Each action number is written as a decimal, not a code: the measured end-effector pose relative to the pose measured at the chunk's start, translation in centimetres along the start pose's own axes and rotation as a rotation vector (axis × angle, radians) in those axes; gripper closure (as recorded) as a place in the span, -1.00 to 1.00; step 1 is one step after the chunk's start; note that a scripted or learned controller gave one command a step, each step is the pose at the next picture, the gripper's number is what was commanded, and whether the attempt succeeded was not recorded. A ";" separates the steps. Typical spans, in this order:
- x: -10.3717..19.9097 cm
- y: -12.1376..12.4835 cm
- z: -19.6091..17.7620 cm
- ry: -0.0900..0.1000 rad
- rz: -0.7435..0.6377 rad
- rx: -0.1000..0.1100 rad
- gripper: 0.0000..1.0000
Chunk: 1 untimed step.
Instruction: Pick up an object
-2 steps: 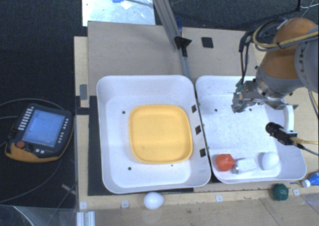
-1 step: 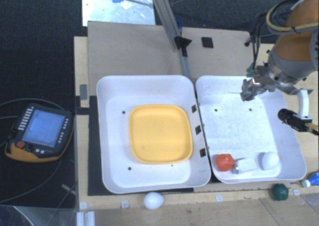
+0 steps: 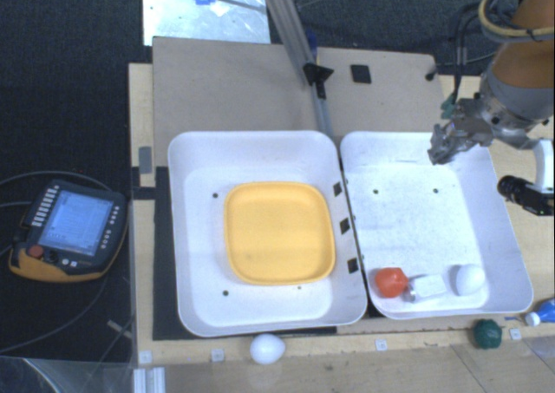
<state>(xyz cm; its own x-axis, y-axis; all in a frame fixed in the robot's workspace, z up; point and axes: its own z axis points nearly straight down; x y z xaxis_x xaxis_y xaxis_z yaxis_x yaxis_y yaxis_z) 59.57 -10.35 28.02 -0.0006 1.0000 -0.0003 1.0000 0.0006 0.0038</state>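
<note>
In the right bin (image 3: 434,209), three things lie along the near edge: a red-orange ball (image 3: 389,281), a small white and grey object (image 3: 426,287), and a white egg-shaped object (image 3: 468,278). The left bin (image 3: 195,235) holds a square yellow plate (image 3: 279,232). My gripper (image 3: 443,147) hangs over the far right corner of the right bin, well away from the three objects, with nothing seen between its fingers.
A white egg (image 3: 267,348) lies on the bench in front of the left bin. A dark green ball (image 3: 487,333) and a blue-tipped object (image 3: 539,316) sit off the right bin's near corner. A teach pendant (image 3: 65,228) rests at far left. A slanted metal pole (image 3: 290,18) crosses the back.
</note>
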 end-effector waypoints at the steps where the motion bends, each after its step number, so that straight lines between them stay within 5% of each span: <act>1: 4.1 2.1 0.3 0.001 -0.003 0.003 1.00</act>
<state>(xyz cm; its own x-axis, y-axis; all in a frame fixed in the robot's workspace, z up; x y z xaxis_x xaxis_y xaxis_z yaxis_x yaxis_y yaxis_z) 61.64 -6.28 27.74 -0.0040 1.0000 0.0004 1.0000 0.0040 0.0011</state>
